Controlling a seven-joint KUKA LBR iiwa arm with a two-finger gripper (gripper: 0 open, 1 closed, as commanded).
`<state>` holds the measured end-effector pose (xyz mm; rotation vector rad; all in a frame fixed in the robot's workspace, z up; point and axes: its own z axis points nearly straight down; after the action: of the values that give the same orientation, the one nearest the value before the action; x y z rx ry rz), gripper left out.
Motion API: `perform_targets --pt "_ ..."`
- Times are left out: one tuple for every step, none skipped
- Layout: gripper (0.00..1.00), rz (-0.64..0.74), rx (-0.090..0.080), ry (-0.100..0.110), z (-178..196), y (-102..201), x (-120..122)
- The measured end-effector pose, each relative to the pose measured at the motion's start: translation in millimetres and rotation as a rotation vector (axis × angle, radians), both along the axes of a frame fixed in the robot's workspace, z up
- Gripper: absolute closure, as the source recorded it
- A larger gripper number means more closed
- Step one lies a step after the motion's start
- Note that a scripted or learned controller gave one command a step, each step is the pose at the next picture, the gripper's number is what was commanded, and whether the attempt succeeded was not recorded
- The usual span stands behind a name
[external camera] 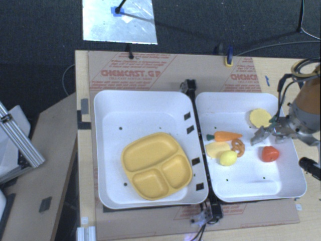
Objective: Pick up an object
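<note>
The claw (pixel 265 133) hangs low over the right bin (pixel 291 182), reaching in from the right, its grey fingers spread apart with nothing between them, so the pick has not yet been made; the approach looks done, while closing and lifting remain. Just below and to the right of the claw lies a red tomato (pixel 270 154), small, round and glossy, apparently the nearest candidate, though which item is targeted cannot be told. Just above the claw sits a flat yellow disc (pixel 260 117). Further to its left are a carrot (pixel 227 135), a brown pretzel (pixel 237 147), a pale yellow slab (pixel 216 148) and a lemon (pixel 227 158), clustered close together. Well beyond those, the left bin (pixel 113 134) holds a yellow divided tray (pixel 156 165). Both bins rest on the counter (pixel 165 72).
</note>
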<state>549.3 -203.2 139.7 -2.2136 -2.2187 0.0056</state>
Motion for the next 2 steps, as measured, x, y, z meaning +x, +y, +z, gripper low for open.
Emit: perform_targets --pt "0.0 0.0 -0.001 -0.001 -55.8 0.5 -0.6" --pt "1.0 0.0 0.0 -0.001 -45.9 0.0 0.6"
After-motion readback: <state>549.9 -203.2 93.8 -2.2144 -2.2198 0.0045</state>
